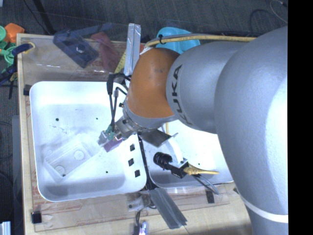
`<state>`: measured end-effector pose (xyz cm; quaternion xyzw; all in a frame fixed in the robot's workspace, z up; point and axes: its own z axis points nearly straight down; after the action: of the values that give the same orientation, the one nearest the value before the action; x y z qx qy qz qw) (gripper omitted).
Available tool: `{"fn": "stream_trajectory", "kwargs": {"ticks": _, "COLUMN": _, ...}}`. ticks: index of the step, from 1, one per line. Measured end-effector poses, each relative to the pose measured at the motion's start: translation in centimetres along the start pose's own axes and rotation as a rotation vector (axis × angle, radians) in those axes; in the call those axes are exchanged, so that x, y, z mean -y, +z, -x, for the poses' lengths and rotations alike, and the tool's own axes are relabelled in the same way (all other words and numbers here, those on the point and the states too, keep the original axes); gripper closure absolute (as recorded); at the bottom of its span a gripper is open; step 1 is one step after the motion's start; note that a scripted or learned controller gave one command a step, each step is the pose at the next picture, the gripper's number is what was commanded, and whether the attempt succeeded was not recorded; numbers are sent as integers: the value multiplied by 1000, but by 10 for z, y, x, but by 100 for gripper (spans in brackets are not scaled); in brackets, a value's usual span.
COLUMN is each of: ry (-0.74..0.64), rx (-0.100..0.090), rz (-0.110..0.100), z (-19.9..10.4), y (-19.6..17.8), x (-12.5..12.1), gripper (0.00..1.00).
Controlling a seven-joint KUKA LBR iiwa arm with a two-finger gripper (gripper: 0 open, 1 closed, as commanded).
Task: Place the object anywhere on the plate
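Observation:
A clear plastic plate (68, 158) lies in the left bin (44, 102), near its front left. My gripper (109, 139) hangs over the left bin's right side, just right of the plate and close to the divider between the bins. A small purple and green bit shows at its tip; whether that is a held object or part of the gripper I cannot tell. The orange-banded wrist and grey arm cover most of the right bin (215, 177). A black-handled tool with a yellow tip (178, 168) lies at the right bin's front.
Behind the bins a dark blue object (76, 47) lies under clear sheeting, with a light blue thing (171, 35) and a yellow hose (215, 38) further right. Orange and green toys (7, 43) sit off the bench at the far left. A metal bracket (166, 207) juts out below the bins.

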<state>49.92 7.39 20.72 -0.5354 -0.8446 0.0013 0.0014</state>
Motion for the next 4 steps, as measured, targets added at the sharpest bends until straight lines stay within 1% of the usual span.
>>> {"fn": "stream_trajectory", "kwargs": {"ticks": 1, "ry": 60, "rx": 0, "rz": 1, "z": -68, "y": -38, "x": -6, "gripper": 100}}
{"fn": "stream_trajectory", "kwargs": {"ticks": 2, "ry": 88, "rx": 0, "rz": 5, "z": -35, "y": 42, "x": -8, "gripper": 100}}
{"fn": "stream_trajectory", "kwargs": {"ticks": 3, "ry": 102, "rx": 0, "rz": 1, "z": -24, "y": 16, "x": 14, "gripper": 100}}
{"fn": "stream_trajectory", "kwargs": {"ticks": 4, "ry": 174, "rx": -1, "rz": -1, "z": 25, "y": 17, "x": 37, "gripper": 100}}
